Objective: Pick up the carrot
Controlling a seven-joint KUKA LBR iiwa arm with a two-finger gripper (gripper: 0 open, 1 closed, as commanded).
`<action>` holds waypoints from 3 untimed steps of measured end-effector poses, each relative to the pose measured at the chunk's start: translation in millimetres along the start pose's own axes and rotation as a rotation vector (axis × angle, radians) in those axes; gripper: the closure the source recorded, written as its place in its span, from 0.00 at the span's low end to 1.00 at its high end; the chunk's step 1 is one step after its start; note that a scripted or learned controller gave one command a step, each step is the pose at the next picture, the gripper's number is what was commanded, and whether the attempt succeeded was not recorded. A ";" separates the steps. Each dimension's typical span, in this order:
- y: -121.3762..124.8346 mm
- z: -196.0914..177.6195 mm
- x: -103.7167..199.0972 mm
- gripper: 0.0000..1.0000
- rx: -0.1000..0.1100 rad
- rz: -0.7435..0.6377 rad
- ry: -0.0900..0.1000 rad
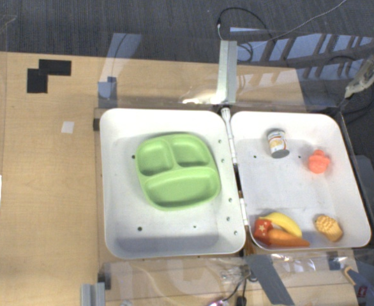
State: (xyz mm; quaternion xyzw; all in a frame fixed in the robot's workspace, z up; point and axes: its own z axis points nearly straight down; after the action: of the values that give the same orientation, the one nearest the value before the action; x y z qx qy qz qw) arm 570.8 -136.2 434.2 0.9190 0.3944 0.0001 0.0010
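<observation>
Carrot [286,238] beside banana [283,222], front-left corner

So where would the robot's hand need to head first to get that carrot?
Probably toward the near-left corner of the right bin. The carrot lies there, pressed against a banana and a red piece, so coming down over its freer right end looks safest.

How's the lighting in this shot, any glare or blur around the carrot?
Camera view: even, soft light; carrot sharp enough, with faint shadow by the right bin's front wall; pale reflections streak the bench behind the bins; small can label too blurred to read.
</observation>
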 end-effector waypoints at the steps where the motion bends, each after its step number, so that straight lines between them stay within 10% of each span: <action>1: 28.4 0.7 -17.2 0.00 0.001 0.544 -0.001; 2: -30.6 17.3 66.8 0.00 0.002 0.240 0.000; 3: -30.2 7.3 68.7 1.00 0.000 0.232 -0.001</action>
State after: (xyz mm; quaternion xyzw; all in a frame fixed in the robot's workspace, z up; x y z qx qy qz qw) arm 596.3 -65.6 426.7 0.9584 0.2855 -0.0001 0.0011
